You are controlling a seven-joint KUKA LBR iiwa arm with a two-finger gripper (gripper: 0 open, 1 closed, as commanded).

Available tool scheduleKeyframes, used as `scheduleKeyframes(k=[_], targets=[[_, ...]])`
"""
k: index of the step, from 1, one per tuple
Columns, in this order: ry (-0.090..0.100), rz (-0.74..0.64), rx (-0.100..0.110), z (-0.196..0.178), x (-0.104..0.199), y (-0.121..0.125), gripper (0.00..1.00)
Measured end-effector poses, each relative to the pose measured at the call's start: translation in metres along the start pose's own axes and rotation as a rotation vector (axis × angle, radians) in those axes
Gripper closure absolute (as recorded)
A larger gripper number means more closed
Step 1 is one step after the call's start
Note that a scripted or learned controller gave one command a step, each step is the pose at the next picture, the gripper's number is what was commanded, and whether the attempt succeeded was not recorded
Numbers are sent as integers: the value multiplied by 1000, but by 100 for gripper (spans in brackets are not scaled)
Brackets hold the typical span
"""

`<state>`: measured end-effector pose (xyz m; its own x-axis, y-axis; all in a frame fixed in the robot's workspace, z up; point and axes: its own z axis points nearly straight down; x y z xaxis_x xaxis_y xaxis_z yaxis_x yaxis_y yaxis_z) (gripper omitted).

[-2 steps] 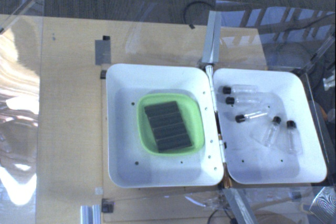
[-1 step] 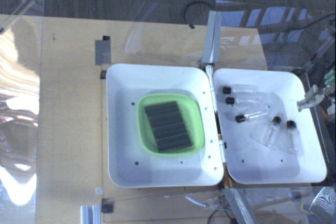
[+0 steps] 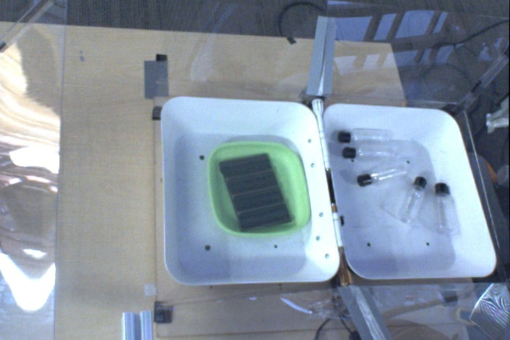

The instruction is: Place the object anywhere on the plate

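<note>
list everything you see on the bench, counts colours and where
shallow white plastic bins: 2, white, side by side on the wooden bench
square lime-green plate: 1, green, in the left bin
dark grey ribbed rectangular block: 1, dark grey, lying on the green plate
clear plastic vials with black caps: 5, transparent with black caps, scattered lying down in the right bin
grey metal post: 1, grey, behind the seam between the bins

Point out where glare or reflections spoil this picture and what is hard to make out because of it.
Camera view: strong glare washes the left edge of the wooden bench, from a clear sheet. The small clear vials with black caps in the right white bin nearly vanish against it. The dark ribbed block on the green square plate in the left white bin reads sharply.
</note>
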<state>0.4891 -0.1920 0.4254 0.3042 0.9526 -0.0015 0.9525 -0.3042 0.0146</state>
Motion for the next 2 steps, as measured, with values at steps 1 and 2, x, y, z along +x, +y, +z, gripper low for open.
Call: scheduleKeyframes(k=[1,2], targets=[[0,86,1,-2,-5,1,0],[-2,195,2,-10,-7,2,0]])
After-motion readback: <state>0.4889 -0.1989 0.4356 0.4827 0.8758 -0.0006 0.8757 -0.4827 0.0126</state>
